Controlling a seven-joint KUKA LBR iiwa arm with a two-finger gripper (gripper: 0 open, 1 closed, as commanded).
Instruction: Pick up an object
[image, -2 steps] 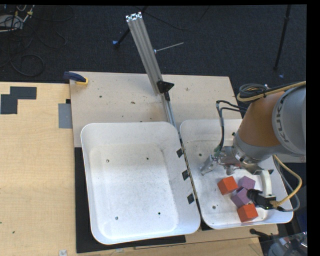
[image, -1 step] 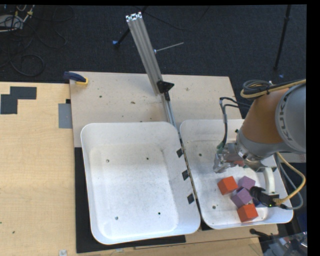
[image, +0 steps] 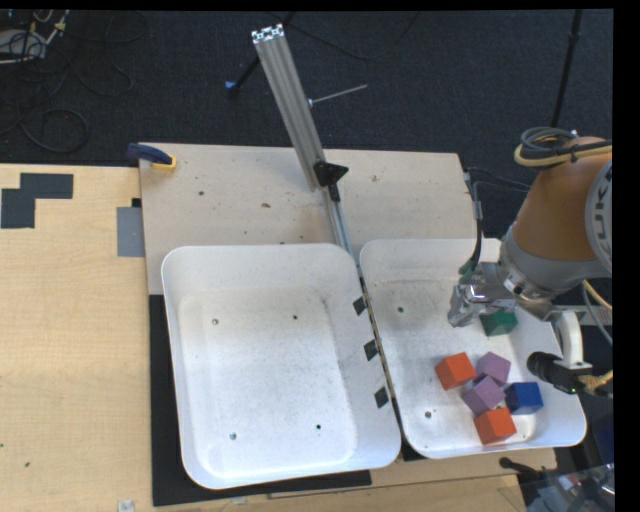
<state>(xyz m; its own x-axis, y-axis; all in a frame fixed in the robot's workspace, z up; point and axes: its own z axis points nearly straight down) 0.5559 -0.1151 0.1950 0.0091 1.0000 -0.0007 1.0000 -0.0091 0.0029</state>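
So from the overhead camera view: the gripper (image: 470, 305) is down inside the right bin (image: 420, 270), and the green block (image: 498, 322) sits just beside it, on the side nearer the arm. Can't tell from this angle whether the claw is spread or pinched, and nothing visibly sits in it, so I wouldn't call anything grabbed.

Using the green block as the landmark, the rest of the pile is toward the bin's front edge from it: an orange block (image: 455, 370), two purple blocks (image: 488, 382) touching each other, a blue block (image: 524, 397) and another orange block (image: 495, 426) at the front.

What could go wrong, I reckon: the claw looks offset from the green block, so closing here may just nudge it away or clip a corner and drop it on the lift. The left bin (image: 200, 290) isn't involved.
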